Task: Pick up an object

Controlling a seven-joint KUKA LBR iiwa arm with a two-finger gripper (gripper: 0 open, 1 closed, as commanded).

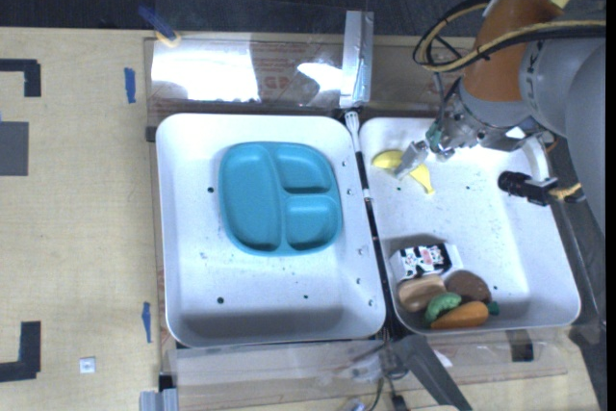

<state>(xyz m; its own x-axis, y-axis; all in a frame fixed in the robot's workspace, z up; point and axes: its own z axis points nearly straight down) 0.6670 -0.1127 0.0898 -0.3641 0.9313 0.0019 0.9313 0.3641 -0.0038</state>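
A yellow banana-shaped toy (400,167) lies in the right bin (510,236) near its far left corner. My gripper (421,155) hangs right over it, its fingers close around the toy's middle, though contact is hard to judge. At the bin's near left corner sits a cluster: a black-and-white patterned piece (424,257), a tan bread-like piece (421,290), a brown piece (469,284), a green piece (443,304) and an orange carrot-like piece (462,314).
The left bin (192,284) holds a blue divided plate (281,196). A black cylindrical part (525,185) of the arm juts over the right bin. A clear plastic sheet (250,63) and metal strip (357,58) stand behind the bins.
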